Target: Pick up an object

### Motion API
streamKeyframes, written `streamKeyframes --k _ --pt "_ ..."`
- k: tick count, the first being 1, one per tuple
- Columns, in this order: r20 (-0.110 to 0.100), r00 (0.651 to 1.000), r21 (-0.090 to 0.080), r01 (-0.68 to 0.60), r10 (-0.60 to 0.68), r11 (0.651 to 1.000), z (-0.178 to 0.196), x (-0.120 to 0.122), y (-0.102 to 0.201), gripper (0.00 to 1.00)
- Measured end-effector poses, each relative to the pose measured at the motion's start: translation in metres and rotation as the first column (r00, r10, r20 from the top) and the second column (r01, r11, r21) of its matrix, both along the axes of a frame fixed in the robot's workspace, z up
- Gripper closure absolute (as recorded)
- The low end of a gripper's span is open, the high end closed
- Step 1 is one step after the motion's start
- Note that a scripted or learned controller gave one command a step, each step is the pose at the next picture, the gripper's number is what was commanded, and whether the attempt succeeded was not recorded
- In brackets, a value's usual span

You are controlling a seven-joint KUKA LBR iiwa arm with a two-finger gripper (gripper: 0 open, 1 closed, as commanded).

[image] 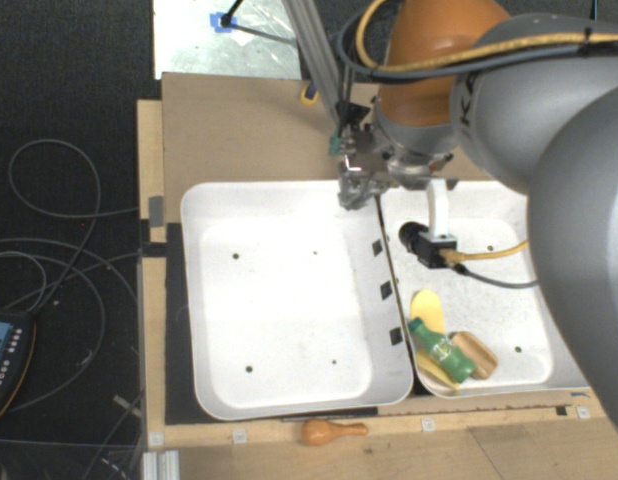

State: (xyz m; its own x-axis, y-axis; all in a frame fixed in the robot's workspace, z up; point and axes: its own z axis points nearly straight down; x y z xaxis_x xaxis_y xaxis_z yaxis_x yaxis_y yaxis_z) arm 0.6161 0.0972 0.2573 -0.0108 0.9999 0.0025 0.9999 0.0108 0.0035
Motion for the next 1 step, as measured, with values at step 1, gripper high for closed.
streamKeyframes --k 1 --pt "-0.002 1.0 -0.003 0.004 -0.004 1.0 -0.0004 -0.0004 -0.0039 0.0"
